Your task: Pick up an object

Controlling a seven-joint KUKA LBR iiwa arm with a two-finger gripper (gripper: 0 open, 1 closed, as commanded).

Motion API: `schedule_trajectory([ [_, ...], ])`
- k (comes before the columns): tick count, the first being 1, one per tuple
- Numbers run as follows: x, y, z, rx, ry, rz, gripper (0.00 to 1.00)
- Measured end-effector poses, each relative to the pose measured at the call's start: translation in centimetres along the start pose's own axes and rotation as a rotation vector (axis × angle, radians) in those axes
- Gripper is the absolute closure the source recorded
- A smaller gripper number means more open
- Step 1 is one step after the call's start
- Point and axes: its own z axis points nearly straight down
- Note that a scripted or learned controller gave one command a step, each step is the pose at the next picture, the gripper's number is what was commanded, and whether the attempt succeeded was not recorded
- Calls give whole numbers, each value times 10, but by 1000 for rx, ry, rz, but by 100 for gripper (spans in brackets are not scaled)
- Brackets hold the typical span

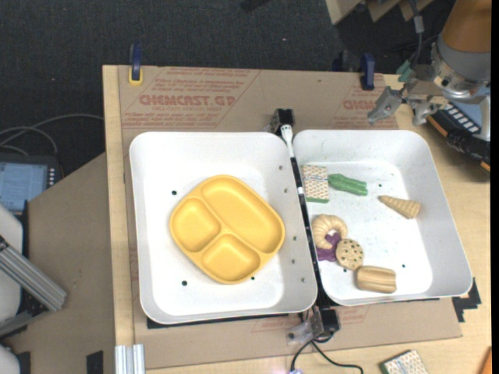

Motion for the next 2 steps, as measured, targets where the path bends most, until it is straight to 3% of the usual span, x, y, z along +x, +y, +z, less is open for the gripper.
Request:
schedule_trajectory([
  [1,25,-9,157,35,12,-5,0],
  [2,24,-112,159,32,11,0,0],
])
